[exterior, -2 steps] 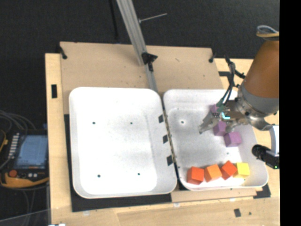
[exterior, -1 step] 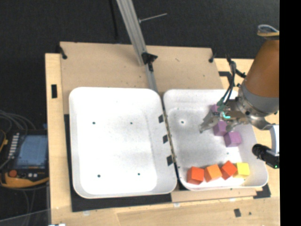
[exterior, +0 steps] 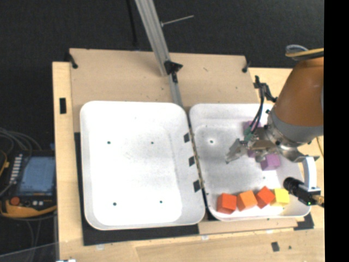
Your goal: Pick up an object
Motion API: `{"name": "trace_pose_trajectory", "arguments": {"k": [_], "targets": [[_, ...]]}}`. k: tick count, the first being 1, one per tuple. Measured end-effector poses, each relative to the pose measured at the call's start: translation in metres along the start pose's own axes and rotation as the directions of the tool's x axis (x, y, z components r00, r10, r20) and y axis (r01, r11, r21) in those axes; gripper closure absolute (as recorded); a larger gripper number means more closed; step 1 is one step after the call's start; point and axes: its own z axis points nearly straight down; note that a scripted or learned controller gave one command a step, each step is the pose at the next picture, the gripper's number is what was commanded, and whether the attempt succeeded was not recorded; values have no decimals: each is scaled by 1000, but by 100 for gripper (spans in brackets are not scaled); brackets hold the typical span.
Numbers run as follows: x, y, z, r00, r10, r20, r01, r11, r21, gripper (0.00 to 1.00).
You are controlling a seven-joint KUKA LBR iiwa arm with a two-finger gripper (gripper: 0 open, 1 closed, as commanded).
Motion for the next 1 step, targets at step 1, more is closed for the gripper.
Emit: {"name": "trace_pose_trajectory", "arguments": {"k": [1], "targets": [[-2,8,57,1000,0,0,0,1000,3,0]]}}
